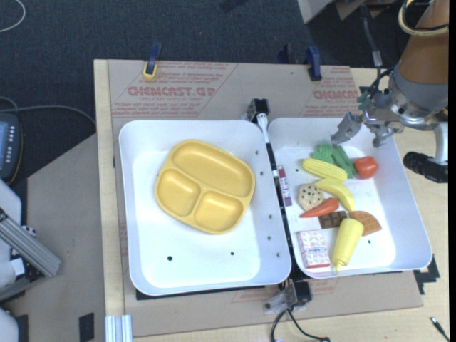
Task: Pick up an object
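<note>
Notably, yellow bottle (pixel 347 241) lies near-upright, cap nearest.

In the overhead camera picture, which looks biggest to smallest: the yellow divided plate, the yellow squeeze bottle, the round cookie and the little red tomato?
1. Yellow three-compartment plastic plate, by far the largest.
2. Yellow plastic squeeze bottle.
3. Round speckled toy cookie and small red toy tomato look about alike; I would not rank them.
</note>
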Tool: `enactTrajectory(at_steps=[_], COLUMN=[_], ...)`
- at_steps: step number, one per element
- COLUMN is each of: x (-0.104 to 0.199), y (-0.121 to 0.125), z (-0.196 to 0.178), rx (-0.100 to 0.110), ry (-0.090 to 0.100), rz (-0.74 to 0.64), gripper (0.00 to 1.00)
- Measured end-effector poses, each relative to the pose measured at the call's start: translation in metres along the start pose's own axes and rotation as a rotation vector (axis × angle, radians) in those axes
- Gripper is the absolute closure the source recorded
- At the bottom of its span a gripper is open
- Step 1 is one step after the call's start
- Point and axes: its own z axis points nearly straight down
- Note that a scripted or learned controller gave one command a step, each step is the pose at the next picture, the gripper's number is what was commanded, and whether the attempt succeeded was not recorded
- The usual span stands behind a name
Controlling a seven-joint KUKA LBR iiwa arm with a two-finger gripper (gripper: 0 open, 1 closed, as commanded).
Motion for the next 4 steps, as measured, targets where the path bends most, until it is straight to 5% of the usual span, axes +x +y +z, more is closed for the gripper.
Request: enactTrajectory(at_steps=[1,3,4], x=[0.0,0.004,0.003], y=[0.003,0.003,0.005], z=[-0.008,0.12,0.131], rx=[-0.014,-0.006,-0.016], ry=[-0.002,0.0,-0.005], rz=[-0.003,-0.002,-0.002], gripper=[0.0,0.0,0.0])
